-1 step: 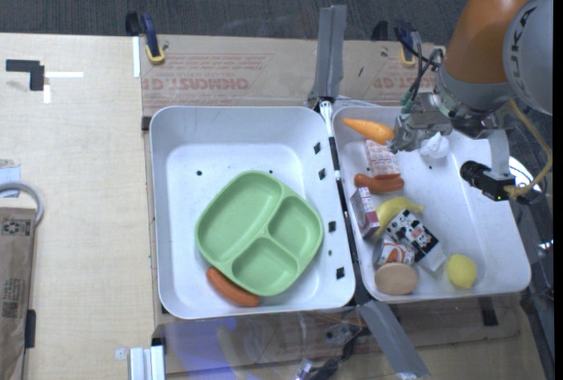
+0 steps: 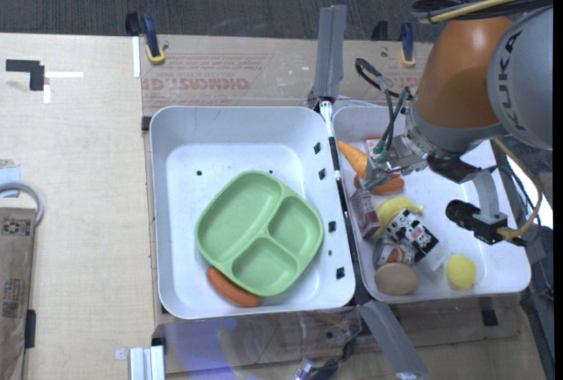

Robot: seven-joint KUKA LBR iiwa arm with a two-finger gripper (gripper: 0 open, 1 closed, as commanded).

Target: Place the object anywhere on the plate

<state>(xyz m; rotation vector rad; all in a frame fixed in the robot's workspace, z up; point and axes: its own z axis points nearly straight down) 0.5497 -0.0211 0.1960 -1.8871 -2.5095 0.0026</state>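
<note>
Pincer (image 2: 383,169) is down in the right bin (image 2: 493,281), right over an orange piece (image 2: 387,186), likely lining up a pick; its grip I cannot tell. The plate (image 2: 259,233), smooth green with three wells, waits in the left bin (image 2: 176,193), tilted on a sausage (image 2: 230,288).

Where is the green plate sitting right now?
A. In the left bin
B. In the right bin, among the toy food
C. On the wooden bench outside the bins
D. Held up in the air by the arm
A: the green plate lies flat on the floor of the left bin, with a sausage tucked against its near edge, while the gripper is over the right bin.
</note>
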